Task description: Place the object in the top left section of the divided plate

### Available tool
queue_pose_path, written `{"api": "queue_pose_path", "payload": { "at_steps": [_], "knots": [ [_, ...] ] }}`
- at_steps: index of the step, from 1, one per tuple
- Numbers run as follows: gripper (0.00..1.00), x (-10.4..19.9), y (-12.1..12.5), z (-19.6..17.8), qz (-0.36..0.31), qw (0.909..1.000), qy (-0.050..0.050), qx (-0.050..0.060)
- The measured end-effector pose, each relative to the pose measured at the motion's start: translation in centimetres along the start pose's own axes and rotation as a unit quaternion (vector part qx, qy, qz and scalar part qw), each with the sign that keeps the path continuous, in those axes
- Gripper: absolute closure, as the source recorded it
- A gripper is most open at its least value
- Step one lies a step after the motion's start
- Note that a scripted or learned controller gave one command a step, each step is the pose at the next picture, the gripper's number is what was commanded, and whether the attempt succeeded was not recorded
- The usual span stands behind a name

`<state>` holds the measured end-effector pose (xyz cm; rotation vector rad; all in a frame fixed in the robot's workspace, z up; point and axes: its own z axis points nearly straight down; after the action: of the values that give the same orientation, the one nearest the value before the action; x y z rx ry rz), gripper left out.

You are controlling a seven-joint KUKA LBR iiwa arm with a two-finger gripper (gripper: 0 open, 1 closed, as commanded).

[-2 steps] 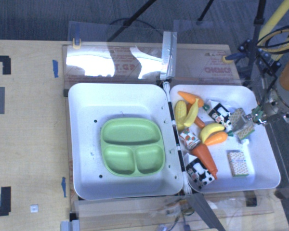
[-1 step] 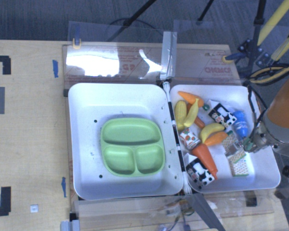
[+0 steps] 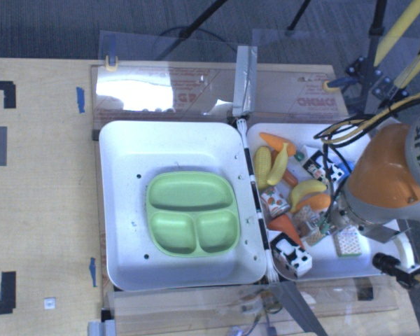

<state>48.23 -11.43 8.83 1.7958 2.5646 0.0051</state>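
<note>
The green divided plate [image 3: 151, 203] lies in the left bin [image 3: 119, 159], with one long section at the back and two smaller ones at the front; nothing rests in it. My gripper [image 3: 313, 224] is down low in the right bin [image 3: 378, 266], among a pile of toy food. It sits beside an orange [image 3: 320, 201], a yellow banana [image 3: 306, 187] and a carrot [image 3: 283, 222]. The wrist and the clutter hide its tip, so I cannot make out anything held.
More toys crowd the right bin's left half: corn [image 3: 262, 166], another banana [image 3: 280, 161], a carrot [image 3: 275, 141], a small carton [image 3: 274, 203], a cow-patterned toy [image 3: 294, 255] and a checkered piece [image 3: 348, 242]. A raised divider [image 3: 250, 187] separates the bins.
</note>
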Motion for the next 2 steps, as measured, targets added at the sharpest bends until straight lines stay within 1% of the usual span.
{"api": "queue_pose_path", "payload": {
  "at_steps": [1, 2],
  "knots": [
    [0.00, 0.1, -0.1, 0.1, 0.000, 1.0000, 0.001, 0.001],
    [0.00, -4.2, -1.4, -8.7, -0.019, 0.9998, 0.003, 0.004]
  ]
}}
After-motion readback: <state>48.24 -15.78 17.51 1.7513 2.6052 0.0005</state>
